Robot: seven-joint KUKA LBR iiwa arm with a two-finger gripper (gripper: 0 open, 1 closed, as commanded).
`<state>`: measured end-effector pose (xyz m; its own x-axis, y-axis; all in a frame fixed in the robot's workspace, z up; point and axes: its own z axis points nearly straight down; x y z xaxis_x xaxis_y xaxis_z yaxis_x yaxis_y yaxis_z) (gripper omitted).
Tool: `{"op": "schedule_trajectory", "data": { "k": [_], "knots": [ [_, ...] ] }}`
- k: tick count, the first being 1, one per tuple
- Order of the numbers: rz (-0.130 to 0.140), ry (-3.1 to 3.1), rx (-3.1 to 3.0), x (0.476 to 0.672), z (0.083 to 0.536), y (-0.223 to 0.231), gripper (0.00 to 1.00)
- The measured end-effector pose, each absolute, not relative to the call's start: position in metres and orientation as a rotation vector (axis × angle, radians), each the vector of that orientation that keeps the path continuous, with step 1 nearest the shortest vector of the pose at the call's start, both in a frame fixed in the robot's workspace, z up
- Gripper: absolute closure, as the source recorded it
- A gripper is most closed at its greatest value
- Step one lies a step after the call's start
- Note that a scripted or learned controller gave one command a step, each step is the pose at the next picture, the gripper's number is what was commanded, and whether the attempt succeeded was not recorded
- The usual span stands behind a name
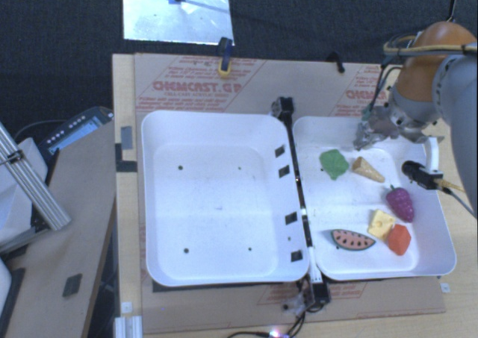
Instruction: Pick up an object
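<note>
Grey arm's gripper [365, 137] hovers — near green toy [334, 163].

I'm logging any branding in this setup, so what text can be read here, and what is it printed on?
"CHEMCAST GP": red print on the brown board under the bins, left of the yellow clamp.
Red print on the same board at upper right: partly hidden, unreadable.
Red print along the board's front edge: too small to read.
</note>
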<state>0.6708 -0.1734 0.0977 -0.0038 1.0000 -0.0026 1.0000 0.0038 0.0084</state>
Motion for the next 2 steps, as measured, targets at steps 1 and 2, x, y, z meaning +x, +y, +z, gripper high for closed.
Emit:
{"op": "schedule_trajectory", "data": {
  "k": [1, 2],
  "knots": [
    [0.023, 2.221, 2.198, 0.672, 0.330, -0.096, 1.00],
    [-0.004, 2.225, 2.224, 0.626, 0.268, -0.092, 1.00]
  ]
}}
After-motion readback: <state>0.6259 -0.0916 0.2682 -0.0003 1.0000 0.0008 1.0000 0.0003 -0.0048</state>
